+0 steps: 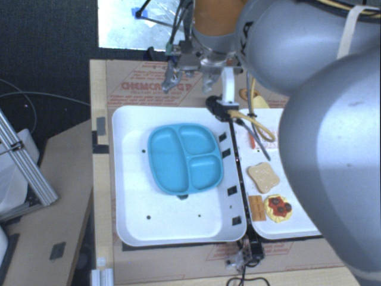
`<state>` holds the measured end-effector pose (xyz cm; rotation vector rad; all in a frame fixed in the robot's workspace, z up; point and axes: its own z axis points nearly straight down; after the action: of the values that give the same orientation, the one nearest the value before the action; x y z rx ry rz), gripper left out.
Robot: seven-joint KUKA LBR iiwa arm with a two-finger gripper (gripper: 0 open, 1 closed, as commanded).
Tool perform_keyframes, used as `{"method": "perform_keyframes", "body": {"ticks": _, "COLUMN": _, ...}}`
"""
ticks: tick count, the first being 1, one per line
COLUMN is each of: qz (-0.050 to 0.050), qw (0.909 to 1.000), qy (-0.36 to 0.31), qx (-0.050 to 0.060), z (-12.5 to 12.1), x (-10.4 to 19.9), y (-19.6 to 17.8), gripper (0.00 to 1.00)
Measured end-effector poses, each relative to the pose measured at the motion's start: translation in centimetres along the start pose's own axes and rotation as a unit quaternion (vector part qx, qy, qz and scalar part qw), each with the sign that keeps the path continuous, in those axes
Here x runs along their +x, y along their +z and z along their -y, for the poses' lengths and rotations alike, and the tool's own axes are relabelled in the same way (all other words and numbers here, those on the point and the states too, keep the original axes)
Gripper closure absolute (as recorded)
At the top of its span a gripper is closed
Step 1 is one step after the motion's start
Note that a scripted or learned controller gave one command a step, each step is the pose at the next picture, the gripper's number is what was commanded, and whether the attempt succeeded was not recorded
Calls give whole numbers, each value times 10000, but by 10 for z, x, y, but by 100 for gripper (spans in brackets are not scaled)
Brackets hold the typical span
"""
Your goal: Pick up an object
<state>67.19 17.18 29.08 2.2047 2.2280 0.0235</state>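
Note:
A blue divided plate (184, 158) lies in the left white bin (134, 219). In the right bin (297, 222) are a slice of toast (263, 176), a pizza slice (278, 208) and a brown waffle piece (256, 207). My gripper (189, 82) hangs behind the back rim of the left bin, above the cardboard. Its two fingers stand apart, open, with nothing between them. The plate is in front of the gripper and apart from it.
A thin red and grey utensil (258, 140) and a yellow item (254, 99) lie at the back of the right bin. The grey arm covers much of that bin. A black divider strip (238, 177) runs between the bins.

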Motion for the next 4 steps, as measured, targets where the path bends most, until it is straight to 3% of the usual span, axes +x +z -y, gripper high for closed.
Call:
{"method": "perform_keyframes", "body": {"ticks": 1, "qz": -6, "qw": 10000, "qy": -13, "qx": 56, "z": 94, "x": 57, "y": -50, "gripper": 0}}
{"method": "perform_keyframes", "body": {"ticks": 2, "qz": 21, "qw": 10000, "qy": 2, "qx": 55, "z": 90, "x": 51, "y": -58, "gripper": 100}}
{"method": "perform_keyframes", "body": {"ticks": 3, "qz": 19, "qw": 10000, "qy": -28, "qx": 43, "z": 89, "x": 51, "y": -68, "gripper": 100}}
{"method": "perform_keyframes", "body": {"ticks": 4, "qz": 17, "qw": 10000, "qy": 17, "qx": 80, "z": 140, "x": 66, "y": -79, "gripper": 100}}
